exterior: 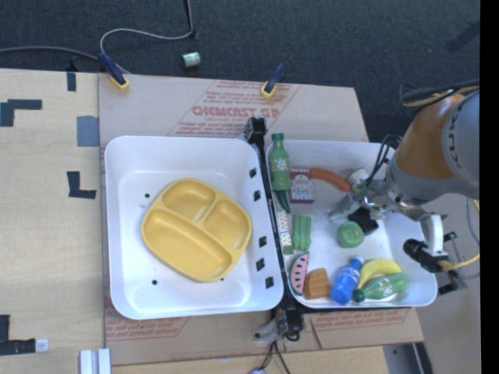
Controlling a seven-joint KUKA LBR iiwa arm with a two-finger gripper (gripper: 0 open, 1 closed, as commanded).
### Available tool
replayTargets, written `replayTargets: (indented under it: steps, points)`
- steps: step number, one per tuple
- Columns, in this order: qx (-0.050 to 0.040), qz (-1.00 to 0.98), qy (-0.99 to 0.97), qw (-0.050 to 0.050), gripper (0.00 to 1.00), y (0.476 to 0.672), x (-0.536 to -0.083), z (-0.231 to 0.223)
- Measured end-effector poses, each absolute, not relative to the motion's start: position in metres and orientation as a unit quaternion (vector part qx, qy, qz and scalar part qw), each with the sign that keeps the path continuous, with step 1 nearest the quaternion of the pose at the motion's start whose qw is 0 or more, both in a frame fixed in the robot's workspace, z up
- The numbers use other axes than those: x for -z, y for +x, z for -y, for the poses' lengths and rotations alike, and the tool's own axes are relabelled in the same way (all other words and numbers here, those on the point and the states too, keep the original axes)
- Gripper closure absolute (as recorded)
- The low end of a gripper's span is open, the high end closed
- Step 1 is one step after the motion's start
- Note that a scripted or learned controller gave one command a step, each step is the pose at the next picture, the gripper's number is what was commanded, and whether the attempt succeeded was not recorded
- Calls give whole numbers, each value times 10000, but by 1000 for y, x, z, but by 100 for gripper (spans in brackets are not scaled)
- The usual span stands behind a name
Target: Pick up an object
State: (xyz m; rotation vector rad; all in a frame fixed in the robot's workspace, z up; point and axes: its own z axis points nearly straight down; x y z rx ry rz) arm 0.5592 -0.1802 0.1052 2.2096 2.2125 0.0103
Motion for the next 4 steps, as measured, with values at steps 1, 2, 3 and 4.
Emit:
replayTargets:
  steps: [1,2,3,4]
  points:
    - [-40,-7073,7068,128,100,561,-117,182]
    - [-42,-7074,7067,136,0,561,-117,182]
    - [4,-7072,7070,27,0,557,-86,204]
    - [-2,-7071,7071,18,100,557,-96,203]
